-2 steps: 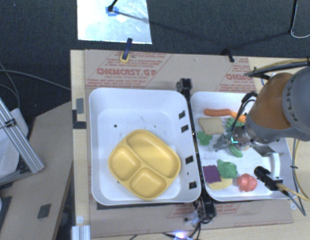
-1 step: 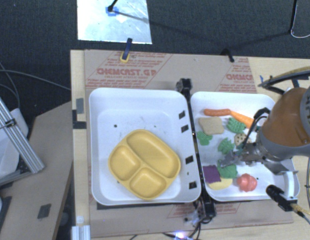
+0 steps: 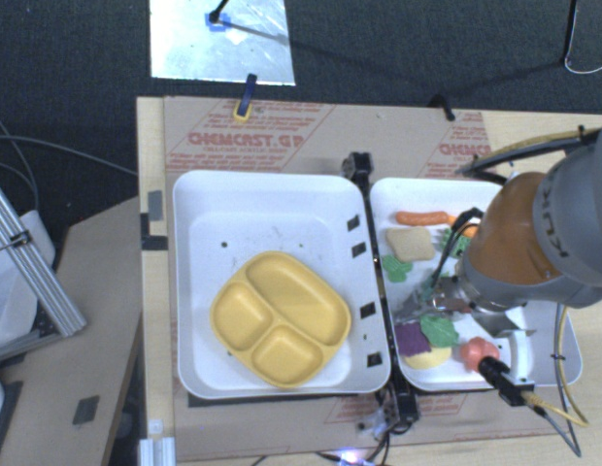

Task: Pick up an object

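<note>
While the grey arm with the orange band (image 3: 519,231) reaches in from the right, it's hanging low over the right-hand shallow white bin (image 3: 558,357) and blocking a good chunk of it. The gripper (image 3: 429,304) sits down among the toy food near the left part of that bin, and honestly I can't tell how it's set, it's just a dark metallic blur from up here, and I don't see anything clearly caught in it.

Stuff in the right bin: a long orange carrot-shaped piece (image 3: 421,218) along the far side, a pale tan flat slab like a slice of bread (image 3: 411,246) just nearer than that, and a small green leafy bit (image 3: 395,270) by the left wall. Closer to the near edge there's a purple chunk (image 3: 410,337) touching a yellow rounded piece (image 3: 424,357), a green lump (image 3: 440,330) right beside them, and a reddish-pink round thing (image 3: 475,352) just to the right of those.

Left-hand white bin (image 3: 282,202) has a yellow plastic plate with three compartments (image 3: 281,317) lying flat in the near half, tilted diagonally to the bin walls.

Both bins rest on a brown cardboard sheet with red lettering (image 3: 282,129).
</note>
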`<act>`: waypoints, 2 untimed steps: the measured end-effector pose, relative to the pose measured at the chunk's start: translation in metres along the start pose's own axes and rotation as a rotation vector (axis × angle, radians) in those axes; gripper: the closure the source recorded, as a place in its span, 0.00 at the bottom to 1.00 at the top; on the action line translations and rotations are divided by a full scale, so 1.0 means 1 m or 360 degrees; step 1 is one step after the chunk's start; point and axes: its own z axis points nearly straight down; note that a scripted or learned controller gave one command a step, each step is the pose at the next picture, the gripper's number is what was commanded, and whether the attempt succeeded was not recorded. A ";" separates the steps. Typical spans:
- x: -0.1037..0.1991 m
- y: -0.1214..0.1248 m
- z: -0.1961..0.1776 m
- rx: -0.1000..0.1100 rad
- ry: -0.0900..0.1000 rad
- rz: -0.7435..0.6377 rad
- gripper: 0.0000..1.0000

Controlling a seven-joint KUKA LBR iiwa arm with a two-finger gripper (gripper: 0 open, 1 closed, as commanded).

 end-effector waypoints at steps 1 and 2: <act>-0.002 0.000 -0.012 -0.0005 -0.0002 0.0004 1.00; -0.014 -0.010 -0.001 -0.0001 -0.0002 0.0010 1.00</act>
